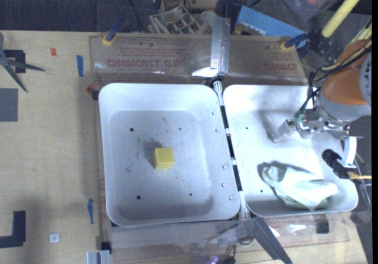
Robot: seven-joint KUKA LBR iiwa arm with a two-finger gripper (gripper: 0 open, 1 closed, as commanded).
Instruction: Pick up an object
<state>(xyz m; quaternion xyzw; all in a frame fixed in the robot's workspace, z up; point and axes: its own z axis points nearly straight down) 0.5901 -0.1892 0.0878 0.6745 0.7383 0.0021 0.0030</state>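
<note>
Crumpled pale cloth point(301, 187) lies in the right bin point(248, 103), toward its near edge; a small yellow block point(164, 157) sits alone near the middle of the left bin point(118, 109). The gripper point(282, 130) hangs over the right bin, above and just left of the cloth, apart from it, with nothing between its parts; whether it is released or clenched I cannot tell. The cloth looks the likelier target. A good grasp would come straight down on its bunched, highest fold, not a thin edge. Both white bins sit side by side on a wooden desk point(41, 162), with cables and boxes behind.
</note>
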